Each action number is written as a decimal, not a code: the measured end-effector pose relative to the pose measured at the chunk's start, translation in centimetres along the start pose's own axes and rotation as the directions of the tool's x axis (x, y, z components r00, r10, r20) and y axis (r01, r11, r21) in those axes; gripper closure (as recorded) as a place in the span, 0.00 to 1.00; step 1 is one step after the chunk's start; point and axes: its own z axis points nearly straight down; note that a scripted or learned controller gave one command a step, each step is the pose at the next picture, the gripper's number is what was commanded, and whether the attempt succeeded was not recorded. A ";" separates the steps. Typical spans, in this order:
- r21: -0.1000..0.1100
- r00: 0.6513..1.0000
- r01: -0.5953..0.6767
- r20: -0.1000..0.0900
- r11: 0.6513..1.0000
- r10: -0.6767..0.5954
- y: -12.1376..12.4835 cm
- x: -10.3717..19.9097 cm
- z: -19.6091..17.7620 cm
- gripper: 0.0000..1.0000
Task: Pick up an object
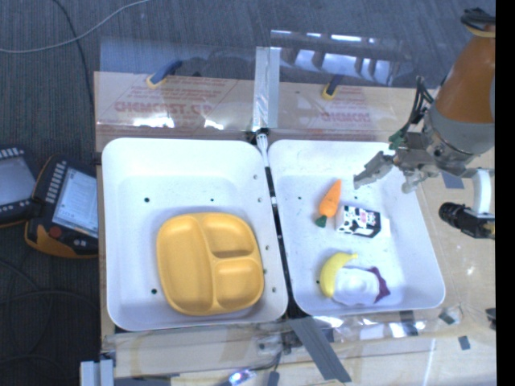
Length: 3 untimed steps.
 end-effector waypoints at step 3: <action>-0.013 0.977 0.215 0.003 0.977 -0.215 5.7 4.7 15.7 1.00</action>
